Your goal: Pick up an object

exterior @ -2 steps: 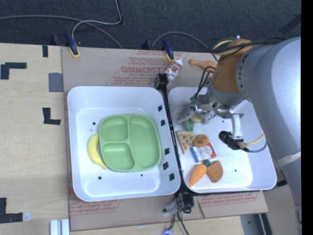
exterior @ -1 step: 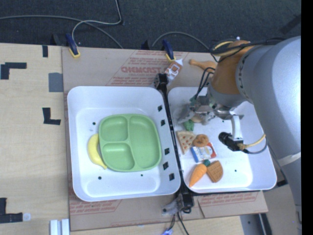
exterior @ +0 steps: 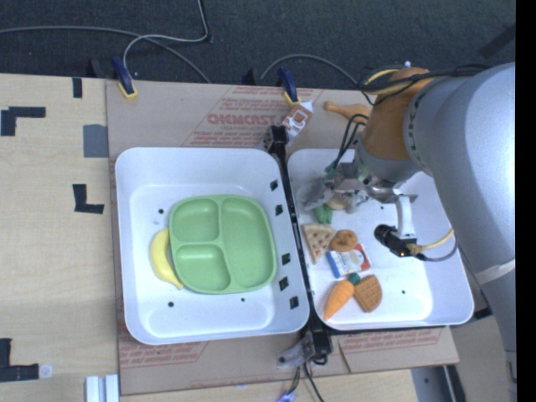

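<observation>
Gripper point(exterior: 339, 193) is seen low at the back of the right bin point(exterior: 435, 308), its state not discernible; with cracker point(exterior: 317, 239), cookie point(exterior: 343, 241) and carrot point(exterior: 337, 298) crowded just in front, a miss or nudged neighbour is judged likely.

Banana point(exterior: 162, 260) half under green plate point(exterior: 223, 244)

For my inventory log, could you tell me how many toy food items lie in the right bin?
4 visible: a cracker, a cookie, a carrot and a biscuit. The arm may hide others.
</observation>
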Controlling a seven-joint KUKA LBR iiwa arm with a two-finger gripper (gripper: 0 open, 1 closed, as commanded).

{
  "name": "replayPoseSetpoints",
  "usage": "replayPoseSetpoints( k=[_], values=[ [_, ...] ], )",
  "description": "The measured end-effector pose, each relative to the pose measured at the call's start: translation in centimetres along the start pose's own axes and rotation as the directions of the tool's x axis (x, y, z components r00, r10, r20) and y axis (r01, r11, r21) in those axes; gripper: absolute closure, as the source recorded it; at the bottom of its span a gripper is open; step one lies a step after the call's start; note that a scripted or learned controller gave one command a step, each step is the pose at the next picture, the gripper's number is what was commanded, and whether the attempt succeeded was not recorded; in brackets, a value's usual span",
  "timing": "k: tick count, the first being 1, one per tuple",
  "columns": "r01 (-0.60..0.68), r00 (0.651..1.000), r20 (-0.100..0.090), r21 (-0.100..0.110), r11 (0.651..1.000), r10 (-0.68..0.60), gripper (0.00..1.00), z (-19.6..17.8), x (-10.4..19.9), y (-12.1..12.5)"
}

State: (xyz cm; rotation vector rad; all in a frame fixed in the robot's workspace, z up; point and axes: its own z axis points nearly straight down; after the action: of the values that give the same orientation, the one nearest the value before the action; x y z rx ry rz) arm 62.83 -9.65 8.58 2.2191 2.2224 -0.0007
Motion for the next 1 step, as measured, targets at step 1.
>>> replayPoseSetpoints(
  k=[1],
  values=[
    [0.0, 1.0, -0.001, 0.0, 1.0, 0.0, 0.0, 0.02, 0.1, 0.88]
  ],
)
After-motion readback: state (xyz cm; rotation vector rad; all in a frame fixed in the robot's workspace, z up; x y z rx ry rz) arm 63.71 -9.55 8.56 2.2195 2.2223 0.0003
